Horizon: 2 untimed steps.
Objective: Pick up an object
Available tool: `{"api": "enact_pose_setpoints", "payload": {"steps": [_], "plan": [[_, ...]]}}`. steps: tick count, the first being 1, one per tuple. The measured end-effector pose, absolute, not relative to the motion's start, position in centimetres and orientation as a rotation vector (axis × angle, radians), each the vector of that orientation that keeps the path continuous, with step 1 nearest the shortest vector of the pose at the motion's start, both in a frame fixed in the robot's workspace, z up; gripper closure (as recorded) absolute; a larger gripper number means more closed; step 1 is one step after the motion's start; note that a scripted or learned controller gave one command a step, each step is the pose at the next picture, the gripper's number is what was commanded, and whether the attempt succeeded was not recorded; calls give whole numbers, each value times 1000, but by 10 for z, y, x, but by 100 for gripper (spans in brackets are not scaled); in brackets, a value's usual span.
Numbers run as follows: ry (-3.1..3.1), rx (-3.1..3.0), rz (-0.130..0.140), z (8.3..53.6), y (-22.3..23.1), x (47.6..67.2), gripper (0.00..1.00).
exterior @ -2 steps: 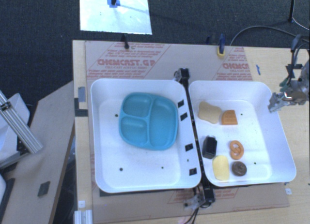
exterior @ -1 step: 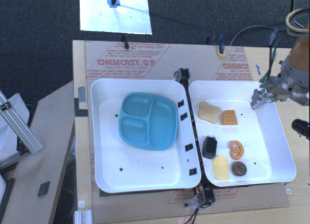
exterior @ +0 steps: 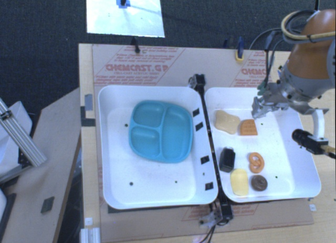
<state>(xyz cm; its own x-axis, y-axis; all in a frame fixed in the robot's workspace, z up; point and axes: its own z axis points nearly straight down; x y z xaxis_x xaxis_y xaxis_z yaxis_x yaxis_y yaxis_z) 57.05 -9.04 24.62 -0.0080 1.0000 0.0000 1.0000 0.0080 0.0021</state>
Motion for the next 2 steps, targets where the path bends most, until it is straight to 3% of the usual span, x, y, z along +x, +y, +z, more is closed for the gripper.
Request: {"api": "enact_pose_setpoints", "payload": {"steps": [2], "plan": [[2234,2210,4,257,17,576,100]]}}
